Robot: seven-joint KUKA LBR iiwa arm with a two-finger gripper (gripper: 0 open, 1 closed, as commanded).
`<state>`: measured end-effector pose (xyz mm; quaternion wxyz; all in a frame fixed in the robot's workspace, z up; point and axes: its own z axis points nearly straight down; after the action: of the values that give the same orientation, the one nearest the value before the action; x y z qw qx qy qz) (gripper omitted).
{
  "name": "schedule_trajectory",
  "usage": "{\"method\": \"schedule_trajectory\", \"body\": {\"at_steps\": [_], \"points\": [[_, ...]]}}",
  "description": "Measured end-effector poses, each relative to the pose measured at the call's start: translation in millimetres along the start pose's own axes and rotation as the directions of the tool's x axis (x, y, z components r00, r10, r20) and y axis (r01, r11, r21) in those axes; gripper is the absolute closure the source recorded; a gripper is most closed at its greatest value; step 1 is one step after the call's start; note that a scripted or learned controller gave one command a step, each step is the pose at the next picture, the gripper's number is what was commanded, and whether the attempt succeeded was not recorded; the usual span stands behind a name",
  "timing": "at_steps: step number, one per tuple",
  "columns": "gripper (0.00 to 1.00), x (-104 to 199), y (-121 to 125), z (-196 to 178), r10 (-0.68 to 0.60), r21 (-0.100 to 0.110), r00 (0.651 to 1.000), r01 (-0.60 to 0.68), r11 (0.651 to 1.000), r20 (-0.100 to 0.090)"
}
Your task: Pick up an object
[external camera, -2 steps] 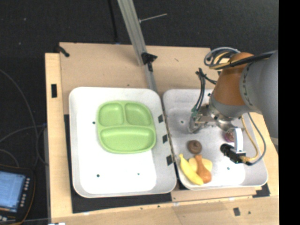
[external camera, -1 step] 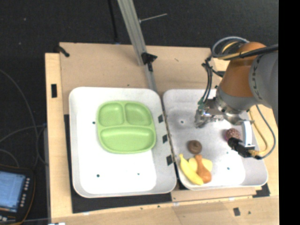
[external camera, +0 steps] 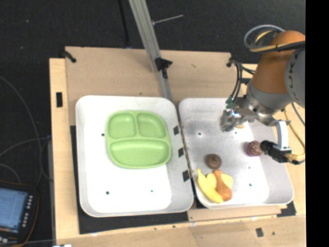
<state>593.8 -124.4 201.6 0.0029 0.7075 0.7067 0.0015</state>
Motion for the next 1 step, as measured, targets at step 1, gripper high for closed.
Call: {"method": "schedule_trajectory", "body": {"at_steps": [1], "points": [[1.0,-1.5,0.9,-12.5,-0.003,0.003,1.0,0.003,1.0,-0.001]]}}
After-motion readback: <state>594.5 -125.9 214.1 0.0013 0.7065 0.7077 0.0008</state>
